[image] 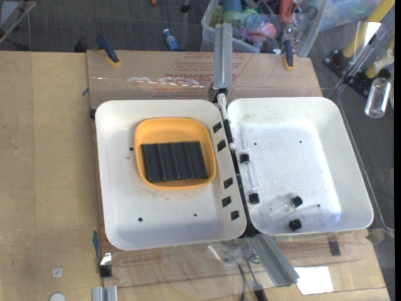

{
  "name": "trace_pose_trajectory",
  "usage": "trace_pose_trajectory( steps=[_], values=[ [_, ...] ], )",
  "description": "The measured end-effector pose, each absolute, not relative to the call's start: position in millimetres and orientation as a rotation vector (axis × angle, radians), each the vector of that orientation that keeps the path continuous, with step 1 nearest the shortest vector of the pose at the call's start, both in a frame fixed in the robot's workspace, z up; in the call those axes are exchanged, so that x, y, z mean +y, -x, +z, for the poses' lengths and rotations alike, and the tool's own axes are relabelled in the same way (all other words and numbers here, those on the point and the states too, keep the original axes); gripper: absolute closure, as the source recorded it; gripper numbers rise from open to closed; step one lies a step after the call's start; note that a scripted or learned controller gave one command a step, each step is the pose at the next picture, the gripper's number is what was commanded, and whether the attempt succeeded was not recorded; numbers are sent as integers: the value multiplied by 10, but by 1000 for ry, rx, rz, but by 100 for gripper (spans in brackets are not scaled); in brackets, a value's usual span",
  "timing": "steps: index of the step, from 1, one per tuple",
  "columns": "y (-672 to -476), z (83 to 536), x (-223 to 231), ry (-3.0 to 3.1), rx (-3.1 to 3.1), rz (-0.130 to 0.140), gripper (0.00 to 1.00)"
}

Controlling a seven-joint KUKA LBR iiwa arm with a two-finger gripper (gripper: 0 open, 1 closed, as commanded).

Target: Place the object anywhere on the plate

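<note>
An orange-yellow plate [172,126] with rounded corners lies in the upper middle of the left white bin [116,187]. A dark grey ribbed rectangular block [174,162] lies flat on the plate. It covers most of the plate's floor, and its lower edge reaches the plate's near rim.
The right white bin [294,137] holds clear vials with black caps: one [279,206] near its front, another [248,171] along its left wall, and a black cap [293,224] at the front. A box of colourful toys [263,11] stands behind the bins.
</note>
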State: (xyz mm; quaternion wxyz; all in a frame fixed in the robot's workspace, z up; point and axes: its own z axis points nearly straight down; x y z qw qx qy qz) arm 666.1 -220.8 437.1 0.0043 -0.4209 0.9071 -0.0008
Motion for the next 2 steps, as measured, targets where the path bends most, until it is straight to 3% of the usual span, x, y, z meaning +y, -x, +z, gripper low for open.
trace_pose_trajectory(
  steps=[2],
  values=[
    [-6682,4371,-2206,1511,2744,-5,100]
  ],
)
